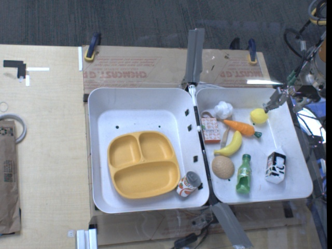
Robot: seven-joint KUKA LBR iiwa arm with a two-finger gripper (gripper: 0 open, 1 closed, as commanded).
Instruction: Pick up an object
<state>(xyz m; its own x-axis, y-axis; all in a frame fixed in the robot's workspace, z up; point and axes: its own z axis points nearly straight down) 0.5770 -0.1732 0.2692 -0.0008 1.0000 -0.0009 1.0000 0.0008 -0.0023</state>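
The gripper [270,106] hangs at the right bin's [301,188] far rim, just beside the lemon [259,116], seemingly lined up for it; whether it's open or closed, I cannot tell.

From my station I look down on a pale wooden desk [46,139] that fills the left and centre of the frame. Across the top runs a dark grey carpeted floor [155,9]. A brown cardboard sheet [140,69] with red lettering lies on the desk at upper centre, pinned by two blue clamps [93,45] along its far edge. At the upper left I see a small black bracket [15,66] with white tape beside it. A brown paper bag [9,175] lies along the left edge. Light is even and soft.
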